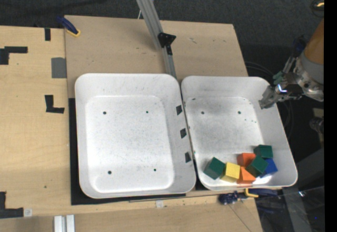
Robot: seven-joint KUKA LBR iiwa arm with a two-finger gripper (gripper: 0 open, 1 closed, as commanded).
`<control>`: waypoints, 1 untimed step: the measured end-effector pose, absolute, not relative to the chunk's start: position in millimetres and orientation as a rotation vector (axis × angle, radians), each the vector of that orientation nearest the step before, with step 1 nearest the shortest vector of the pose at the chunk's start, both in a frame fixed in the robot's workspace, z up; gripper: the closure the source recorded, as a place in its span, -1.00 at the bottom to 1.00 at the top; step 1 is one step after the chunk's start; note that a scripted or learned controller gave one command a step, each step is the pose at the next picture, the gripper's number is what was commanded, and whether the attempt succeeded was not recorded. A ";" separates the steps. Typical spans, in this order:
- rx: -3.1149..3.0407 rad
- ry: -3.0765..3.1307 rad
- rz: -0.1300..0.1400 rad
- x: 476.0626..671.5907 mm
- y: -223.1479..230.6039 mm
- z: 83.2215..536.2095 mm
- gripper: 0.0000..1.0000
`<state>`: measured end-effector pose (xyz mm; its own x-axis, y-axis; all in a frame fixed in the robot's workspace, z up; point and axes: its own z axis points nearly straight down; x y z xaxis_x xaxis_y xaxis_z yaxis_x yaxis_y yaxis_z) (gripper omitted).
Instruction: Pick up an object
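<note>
Two white bins are sitting side by side: the left bin (129, 133) and the right bin (226, 120). The gripper (268, 97) is hovering over the right bin's far right rim, grasping nothing visible. The blocks (245, 165) are crowding the near right corner, touching one another. Risk: descending fingers may be wedging against neighbours or the wall.
</note>
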<state>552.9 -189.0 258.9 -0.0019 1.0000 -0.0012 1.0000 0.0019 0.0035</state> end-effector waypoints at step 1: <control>2.215 2.229 0.003 549.2 -135.9 265.6 1.00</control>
